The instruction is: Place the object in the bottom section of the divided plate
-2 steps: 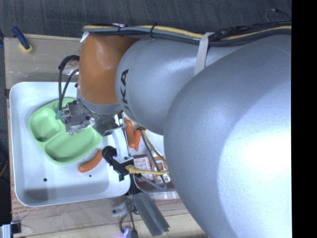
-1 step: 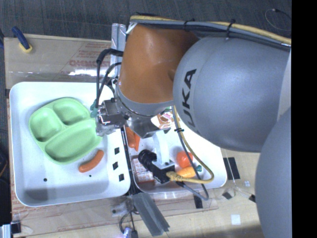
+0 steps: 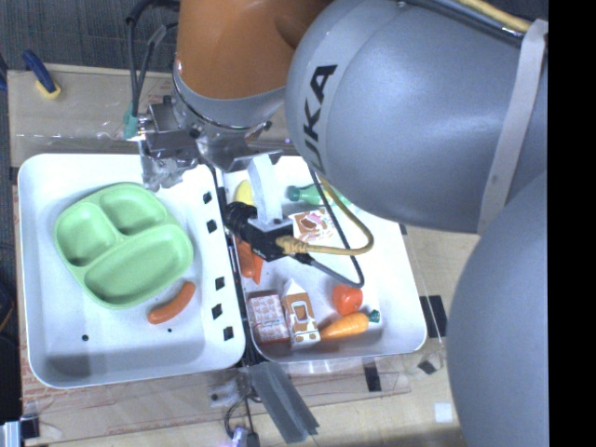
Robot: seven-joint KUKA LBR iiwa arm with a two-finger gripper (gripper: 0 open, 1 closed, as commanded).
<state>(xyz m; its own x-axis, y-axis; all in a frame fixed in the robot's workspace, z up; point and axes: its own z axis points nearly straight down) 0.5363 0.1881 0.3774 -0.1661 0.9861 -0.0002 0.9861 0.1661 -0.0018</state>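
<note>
The divided plate (image 3: pixel 121 245) holds nothing, a sausage (image 3: pixel 172 303) lies beside it, and the gripper (image 3: pixel 163 170) state is unclear.

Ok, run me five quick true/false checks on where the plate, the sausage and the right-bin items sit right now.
1. The green divided plate lies in the left bin. True.
2. The sausage rests inside the plate's largest section. False: it lies on the bin floor, just off the plate's lower right edge.
3. The carrot lies in the right bin. True.
4. All three plate sections are bare. True.
5. The carrot lies in the left bin beside the plate. False: it sits in the right bin, below a small red item.
</note>
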